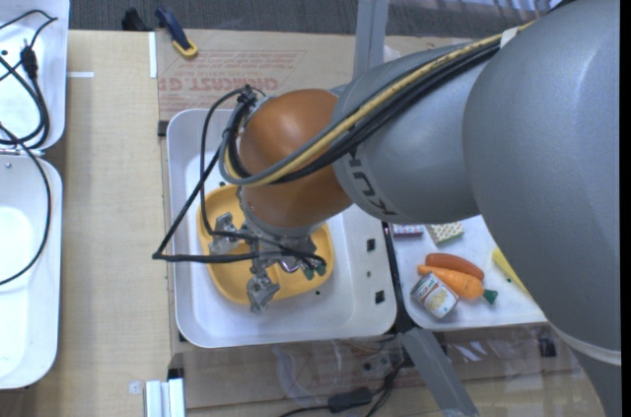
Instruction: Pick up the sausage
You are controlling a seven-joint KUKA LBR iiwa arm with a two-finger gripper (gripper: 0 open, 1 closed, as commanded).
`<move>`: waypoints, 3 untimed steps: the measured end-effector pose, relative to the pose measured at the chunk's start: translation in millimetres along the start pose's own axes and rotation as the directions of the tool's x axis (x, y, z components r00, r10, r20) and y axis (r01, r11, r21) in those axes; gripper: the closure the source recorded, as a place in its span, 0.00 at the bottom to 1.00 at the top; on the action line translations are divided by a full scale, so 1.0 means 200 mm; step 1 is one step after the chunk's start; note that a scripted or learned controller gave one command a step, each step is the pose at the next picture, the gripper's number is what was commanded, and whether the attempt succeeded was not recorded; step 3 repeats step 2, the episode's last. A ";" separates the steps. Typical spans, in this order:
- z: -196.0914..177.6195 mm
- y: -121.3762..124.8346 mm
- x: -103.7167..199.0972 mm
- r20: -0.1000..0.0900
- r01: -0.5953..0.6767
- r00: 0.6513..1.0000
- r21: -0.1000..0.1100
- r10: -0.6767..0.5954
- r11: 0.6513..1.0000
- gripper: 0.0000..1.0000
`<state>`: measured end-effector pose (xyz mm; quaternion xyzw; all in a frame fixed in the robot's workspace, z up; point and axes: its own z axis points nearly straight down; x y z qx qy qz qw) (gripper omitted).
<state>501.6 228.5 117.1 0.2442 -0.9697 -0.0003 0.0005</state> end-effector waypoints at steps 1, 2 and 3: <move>-0.05 -0.01 0.00 0.003 -0.005 1.000 -0.001 0.005 1.000 1.00; 0.13 -0.08 -0.16 -0.005 0.146 0.989 -0.003 -0.146 0.989 1.00; 0.13 -0.08 -0.16 -0.005 0.146 0.989 -0.003 -0.146 0.989 1.00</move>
